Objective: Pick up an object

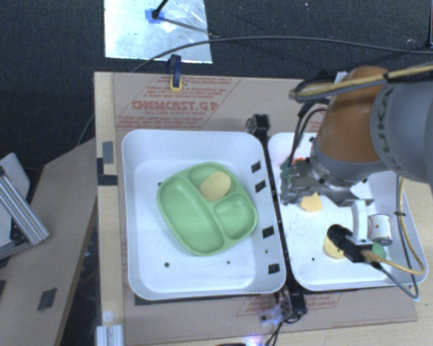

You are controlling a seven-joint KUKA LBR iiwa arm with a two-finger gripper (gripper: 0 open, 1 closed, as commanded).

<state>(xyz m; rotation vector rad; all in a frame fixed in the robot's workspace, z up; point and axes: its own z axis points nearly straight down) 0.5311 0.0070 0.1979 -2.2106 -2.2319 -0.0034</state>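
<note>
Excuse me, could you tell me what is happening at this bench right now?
The grey arm with the orange band reaches over the right-hand shallow white bin. Its gripper is down beside a small yellow-orange piece on the bin floor, and nothing can be seen held. A second yellow piece lies nearer the front. In the left-hand white bin sits a green divided plastic plate with a pale yellow rounded object in one compartment.
</note>
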